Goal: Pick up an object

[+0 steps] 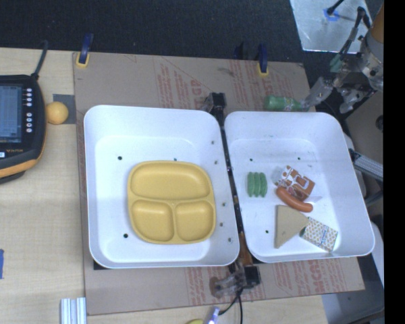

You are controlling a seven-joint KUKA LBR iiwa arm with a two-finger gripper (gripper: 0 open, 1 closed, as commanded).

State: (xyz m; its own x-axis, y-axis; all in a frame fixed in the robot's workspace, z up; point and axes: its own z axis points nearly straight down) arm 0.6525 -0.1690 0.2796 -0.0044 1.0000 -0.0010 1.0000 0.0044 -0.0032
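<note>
Camera view, nearest edge: a cable clamp (pixel 233 282) sits at the bench front, between the two bins.
Left bin (pixel 101 181): holds a yellow divided tray (pixel 171 201), lying flat in the middle.
Right bin (pixel 344 160): holds the loose items, all gathered toward its front right.
Nearest items: a patterned small packet (pixel 320 235) touches the corner of a tan wedge (pixel 287 224).
Middle items: a sausage (pixel 294 199) lies just behind the wedge, with a red-and-white piece (pixel 294 180) touching it from behind; a green ribbed piece (pixel 257 184) lies apart to their left.
Bench left: a teach pendant (pixel 8 127) and an orange ball (pixel 57 112) sit outside the bins.
Far right: the gripper (pixel 337 93) hangs beyond the right bin's back rim, well apart from every item; whether its fingers are spread or closed I cannot tell, and nothing is seen held.
Step in hand: the approach, by my judgement; no pick is begun.
Next move: likely a reach forward and down over the right bin. The green piece, standing alone, looks the cleanest target; the clustered items risk a crowded grasp.
</note>
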